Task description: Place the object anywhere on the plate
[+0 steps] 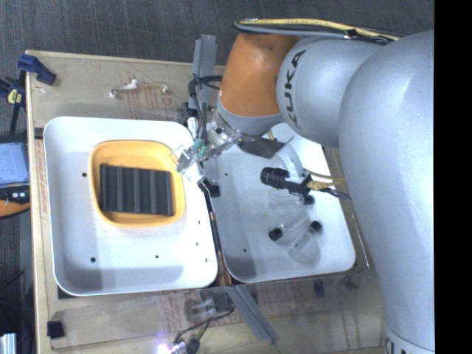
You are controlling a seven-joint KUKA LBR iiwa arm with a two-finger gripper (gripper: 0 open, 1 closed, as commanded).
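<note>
A yellow plate point(133, 152) lies in the left bin point(74, 264). A dark ridged block point(137, 190) rests flat on it and covers most of its middle. My gripper point(193, 153) hangs over the plate's right rim, close to the wall between the two bins. A small pale, partly clear thing point(182, 158) shows at its tip, above the rim; whether it is gripped is hidden by the wrist. The grey arm with its orange band point(251, 72) covers the upper part of the right bin.
In the right bin point(243, 257) lie clear plastic pieces with small black caps point(274, 233) point(315, 226). A small black bit point(212, 189) sits by the dividing wall. Clamps and brackets stand along the bench edges, including one at the top point(205, 54).
</note>
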